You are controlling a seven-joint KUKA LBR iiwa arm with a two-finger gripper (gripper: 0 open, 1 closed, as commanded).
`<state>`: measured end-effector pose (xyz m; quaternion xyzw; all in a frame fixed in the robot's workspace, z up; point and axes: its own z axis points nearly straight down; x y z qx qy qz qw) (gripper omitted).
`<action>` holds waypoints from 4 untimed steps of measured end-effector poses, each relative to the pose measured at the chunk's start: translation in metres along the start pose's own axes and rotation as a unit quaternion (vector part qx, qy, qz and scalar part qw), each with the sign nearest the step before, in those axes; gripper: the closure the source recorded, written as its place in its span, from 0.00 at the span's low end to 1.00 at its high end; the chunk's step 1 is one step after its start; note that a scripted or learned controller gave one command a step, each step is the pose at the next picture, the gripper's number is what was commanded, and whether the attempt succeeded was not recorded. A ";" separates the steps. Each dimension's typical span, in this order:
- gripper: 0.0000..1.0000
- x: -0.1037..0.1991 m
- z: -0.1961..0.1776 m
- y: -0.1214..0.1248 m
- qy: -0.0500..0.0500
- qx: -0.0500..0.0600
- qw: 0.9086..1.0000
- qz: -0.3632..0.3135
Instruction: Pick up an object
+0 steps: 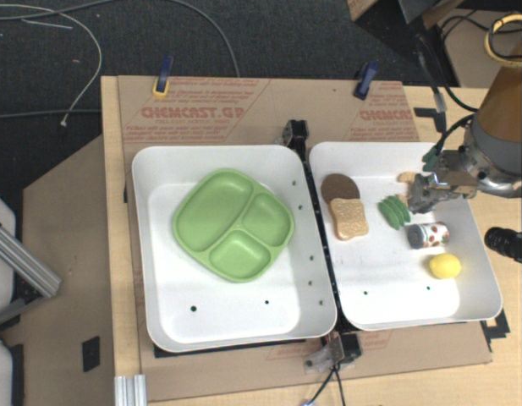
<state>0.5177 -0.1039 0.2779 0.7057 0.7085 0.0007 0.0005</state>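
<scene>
Tool (423, 194) near right bin's (387, 311) far edge.

We can make out red print on the cardboard sheet (244, 108) under the bins: "CHEMCAST GP" at top left, then the same word partly cut off at top right. The small can (428, 234) has a label, but it's too blurry to read.

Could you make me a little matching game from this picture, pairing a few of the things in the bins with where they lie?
Things:
1. green divided plate
2. yellow ball
3. tan bread slice
4. small can

Places:
A. right bin, next to the divider
B. left bin, near the middle
C. right bin, nearest its front right corner
D. right bin, just below the gripper

Pairs: 1-B, 2-C, 3-A, 4-D
</scene>
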 end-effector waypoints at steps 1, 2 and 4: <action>1.00 0.040 0.020 0.026 0.000 0.000 1.000 -0.001; 1.00 0.083 0.036 0.060 0.000 0.000 1.000 0.000; 1.00 0.179 0.037 0.116 0.001 -0.001 1.000 -0.001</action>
